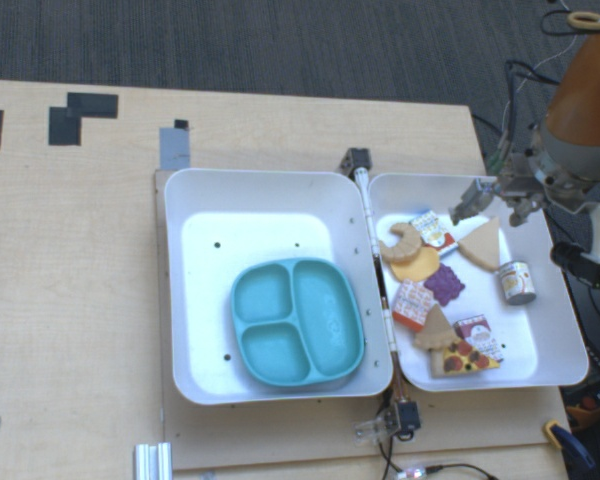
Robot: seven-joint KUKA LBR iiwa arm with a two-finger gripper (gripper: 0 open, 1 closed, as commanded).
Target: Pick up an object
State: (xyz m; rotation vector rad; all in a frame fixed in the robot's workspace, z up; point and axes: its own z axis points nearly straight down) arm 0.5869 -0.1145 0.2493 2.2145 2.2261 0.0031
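The right bin [560,363] holds several toy foods: a tan wedge [483,245], a small tin can [517,283], a purple piece [445,285], a red and white carton [412,305], a pizza slice [462,359] and a croissant [404,239] on a yellow disc [418,264]. My gripper [497,206] hangs over the bin's back right part, just above and behind the tan wedge. Its two dark fingers [470,201] are spread open with nothing between them.
A teal divided plate [298,320] lies in the left bin [195,268]. A small blue and white carton [431,228] and a red box [475,330] also sit in the right bin. The bins' shared rim [372,258] runs between them. Cables hang at the far right.
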